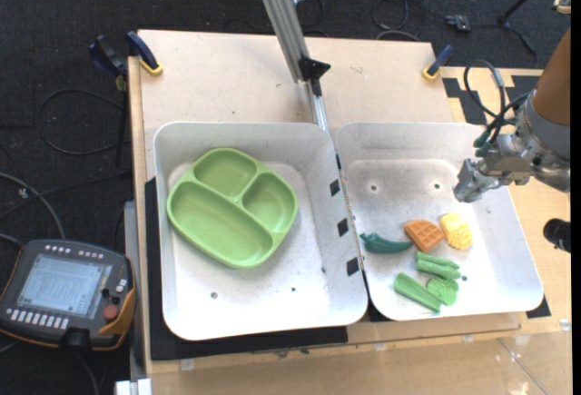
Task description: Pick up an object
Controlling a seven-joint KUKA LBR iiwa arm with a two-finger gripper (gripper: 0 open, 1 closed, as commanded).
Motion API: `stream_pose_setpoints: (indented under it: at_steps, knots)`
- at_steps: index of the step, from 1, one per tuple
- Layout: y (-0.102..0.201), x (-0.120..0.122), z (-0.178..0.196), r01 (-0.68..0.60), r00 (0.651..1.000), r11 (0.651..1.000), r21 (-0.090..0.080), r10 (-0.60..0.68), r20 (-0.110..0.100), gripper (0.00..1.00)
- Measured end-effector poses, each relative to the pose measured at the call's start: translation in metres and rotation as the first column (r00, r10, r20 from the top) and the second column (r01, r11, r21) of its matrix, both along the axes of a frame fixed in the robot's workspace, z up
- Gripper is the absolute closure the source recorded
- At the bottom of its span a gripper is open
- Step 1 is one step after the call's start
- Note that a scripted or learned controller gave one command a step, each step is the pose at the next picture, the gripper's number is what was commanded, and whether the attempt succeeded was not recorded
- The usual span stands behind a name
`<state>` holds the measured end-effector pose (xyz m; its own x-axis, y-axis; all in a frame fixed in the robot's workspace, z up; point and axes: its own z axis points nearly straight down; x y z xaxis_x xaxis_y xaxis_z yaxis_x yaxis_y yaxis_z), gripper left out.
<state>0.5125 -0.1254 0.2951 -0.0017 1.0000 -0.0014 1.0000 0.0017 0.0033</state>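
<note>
The grey arm's two-finger gripper [465, 188] hangs over the right shallow white bin [399, 162], holding nothing I can see; whether it is parted, I cannot tell. Near it lie a yellow corn piece [457, 232], an orange waffle [423, 233] and green vegetables [428, 280], so crowded that a descent may nudge neighbours and miss.

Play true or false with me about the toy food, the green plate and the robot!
1. The green plate sits in the left bin. True.
2. The toy food is piled on the green plate. False: the waffle, corn and green pieces lie in the right bin.
3. The tool is above the right bin. True.
4. The tool holds the corn. False: the corn lies on the bin floor, below the tool in the picture.
5. The waffle and the corn lie next to each other. True.
</note>
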Motion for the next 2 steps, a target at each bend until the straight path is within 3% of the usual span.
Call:
stream_pose_setpoints:
  at_steps: [1,2]
  knots:
    - [0.076,0.085,-0.048,-0.008,1.000,1.000,0.003,0.008,-0.003,1.00]
    - [0.097,0.077,-0.009,-0.004,1.000,1.000,0.002,0.004,0.001,1.00]
